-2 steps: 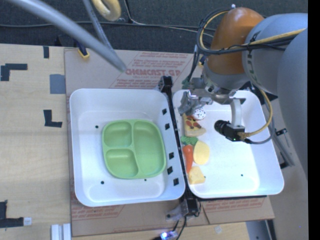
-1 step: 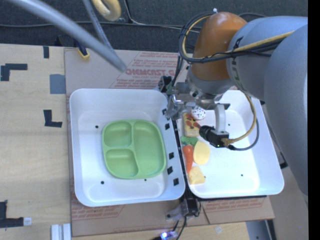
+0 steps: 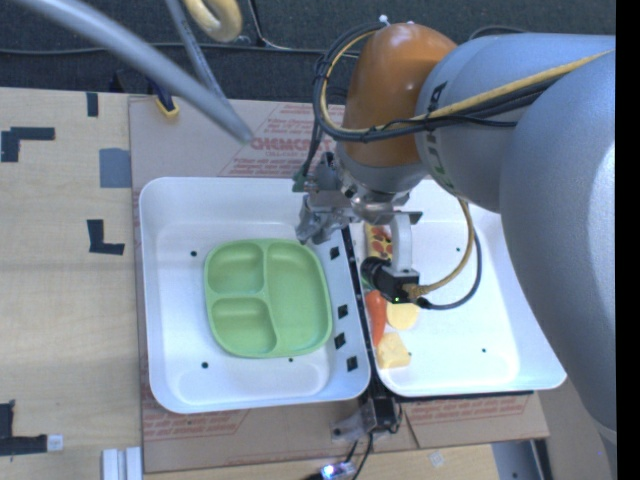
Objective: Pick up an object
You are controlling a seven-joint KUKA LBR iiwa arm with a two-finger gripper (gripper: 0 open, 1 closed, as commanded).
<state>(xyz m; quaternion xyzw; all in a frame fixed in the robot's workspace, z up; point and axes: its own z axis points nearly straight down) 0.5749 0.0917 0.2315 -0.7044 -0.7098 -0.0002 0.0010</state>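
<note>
Across the surface we see the pincer (image 3: pixel 322 218), its opening impossible to tell, beside the divider (image 3: pixel 345 298), up from the yellow and orange pieces (image 3: pixel 392 333); descending so near could strike the divider.

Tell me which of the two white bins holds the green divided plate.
The left bin holds the green divided plate. The right bin instead has small yellow and orange items along its left wall, under the arm.
</note>
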